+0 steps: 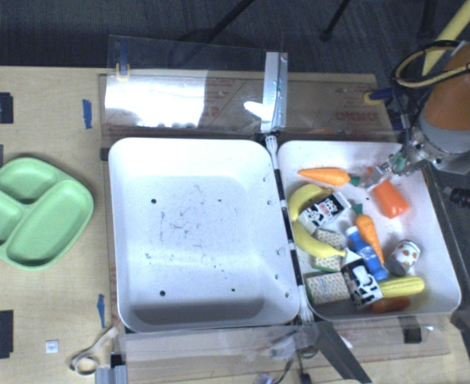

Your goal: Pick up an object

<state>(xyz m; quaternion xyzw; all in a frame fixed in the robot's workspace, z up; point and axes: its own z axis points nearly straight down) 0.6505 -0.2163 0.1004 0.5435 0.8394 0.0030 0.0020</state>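
Objects crowd the right bin (447,278) at right of frame: a carrot (324,177), a banana (305,222), an orange block (390,199), corn (403,287). At the bin's upper right corner the claw (398,163) hangs just above the orange block; whether it is spread or closed I cannot tell. Nothing visibly sits in its grip.
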